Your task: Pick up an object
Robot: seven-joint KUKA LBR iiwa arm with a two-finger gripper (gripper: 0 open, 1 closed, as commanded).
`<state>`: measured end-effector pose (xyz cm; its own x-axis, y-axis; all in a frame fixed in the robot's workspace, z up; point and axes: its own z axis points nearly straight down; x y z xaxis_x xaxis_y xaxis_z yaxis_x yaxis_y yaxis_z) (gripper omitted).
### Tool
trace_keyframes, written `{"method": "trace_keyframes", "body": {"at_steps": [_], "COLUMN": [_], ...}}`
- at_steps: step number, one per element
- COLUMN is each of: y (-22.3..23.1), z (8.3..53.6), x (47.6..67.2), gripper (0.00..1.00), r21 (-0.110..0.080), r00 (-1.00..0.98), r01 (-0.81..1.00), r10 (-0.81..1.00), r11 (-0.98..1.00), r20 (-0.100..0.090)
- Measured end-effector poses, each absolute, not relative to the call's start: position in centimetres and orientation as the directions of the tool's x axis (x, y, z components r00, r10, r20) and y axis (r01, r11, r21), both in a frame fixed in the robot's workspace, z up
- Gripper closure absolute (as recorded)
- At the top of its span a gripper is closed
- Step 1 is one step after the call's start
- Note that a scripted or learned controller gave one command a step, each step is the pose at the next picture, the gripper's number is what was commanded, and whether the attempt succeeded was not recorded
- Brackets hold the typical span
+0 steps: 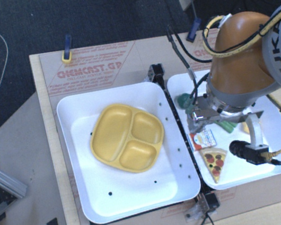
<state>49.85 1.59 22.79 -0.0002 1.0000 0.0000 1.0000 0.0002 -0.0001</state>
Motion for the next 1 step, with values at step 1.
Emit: {"method": "trace_keyframes", "body": {"at_steps": [1], "y": [6.36], "z": [23.19], "x": [50.36], "gripper": [1.0], "r21": [0.0], "r00": [0.0], "r01": [1.0], "r10": [1.0], "r11": [0.0], "r20": [0.0]}}
